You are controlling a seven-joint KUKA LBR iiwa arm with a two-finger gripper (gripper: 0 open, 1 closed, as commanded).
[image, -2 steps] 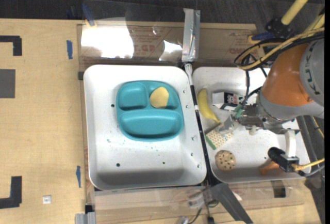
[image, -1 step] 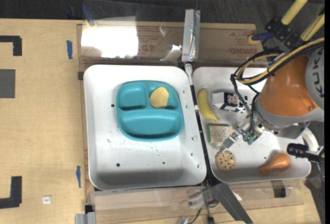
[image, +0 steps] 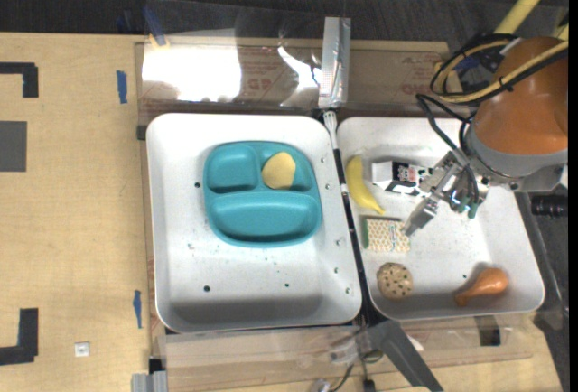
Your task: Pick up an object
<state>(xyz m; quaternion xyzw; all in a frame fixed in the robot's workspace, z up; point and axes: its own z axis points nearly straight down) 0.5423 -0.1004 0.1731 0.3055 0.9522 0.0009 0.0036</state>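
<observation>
Gripper over the right bin, seeking a pick.
The metal two-finger gripper (image: 421, 220), fingers apart and empty, hangs beside the patterned flat packet (image: 386, 236), apparently lining up.

1 cam, fixed high above the bench (image: 63, 200), tilted down at a slant, far enough back to take in both white bins: left bin (image: 181, 291), right bin (image: 515, 246). Arm (image: 524, 110) enters from the view's right.
</observation>
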